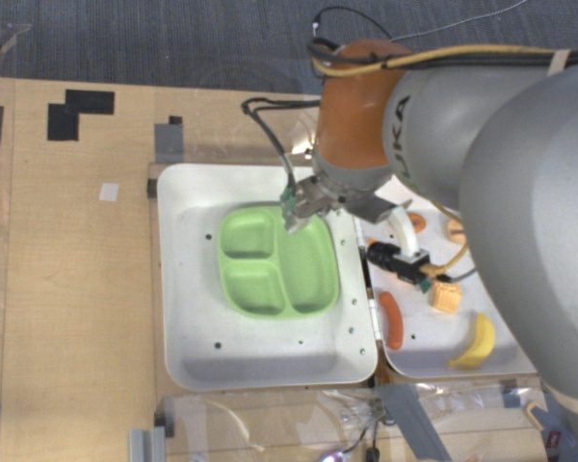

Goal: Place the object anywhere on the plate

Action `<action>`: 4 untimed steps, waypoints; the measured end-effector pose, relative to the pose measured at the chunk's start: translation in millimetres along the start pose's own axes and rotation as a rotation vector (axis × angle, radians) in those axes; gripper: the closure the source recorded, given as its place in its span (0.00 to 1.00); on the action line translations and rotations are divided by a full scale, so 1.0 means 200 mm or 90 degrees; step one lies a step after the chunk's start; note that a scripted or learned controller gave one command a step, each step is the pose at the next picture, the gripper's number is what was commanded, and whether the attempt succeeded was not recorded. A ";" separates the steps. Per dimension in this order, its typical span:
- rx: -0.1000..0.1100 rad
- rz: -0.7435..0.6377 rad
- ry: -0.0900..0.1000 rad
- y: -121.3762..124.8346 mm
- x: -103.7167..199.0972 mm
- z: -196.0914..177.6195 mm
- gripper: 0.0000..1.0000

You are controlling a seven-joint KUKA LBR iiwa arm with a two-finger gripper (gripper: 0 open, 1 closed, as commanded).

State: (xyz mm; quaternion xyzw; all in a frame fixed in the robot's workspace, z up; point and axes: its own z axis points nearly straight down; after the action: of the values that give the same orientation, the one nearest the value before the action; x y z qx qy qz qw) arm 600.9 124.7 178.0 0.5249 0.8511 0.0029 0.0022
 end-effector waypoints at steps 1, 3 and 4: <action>0.000 0.000 0.000 0.00 0.00 0.00 0.00; 0.000 0.104 -0.002 0.40 0.23 -0.05 1.00; 0.004 0.356 -0.001 0.23 0.45 0.01 1.00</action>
State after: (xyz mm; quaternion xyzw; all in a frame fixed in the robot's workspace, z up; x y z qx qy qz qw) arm 602.0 226.3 176.0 0.7396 0.6731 0.0001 0.0002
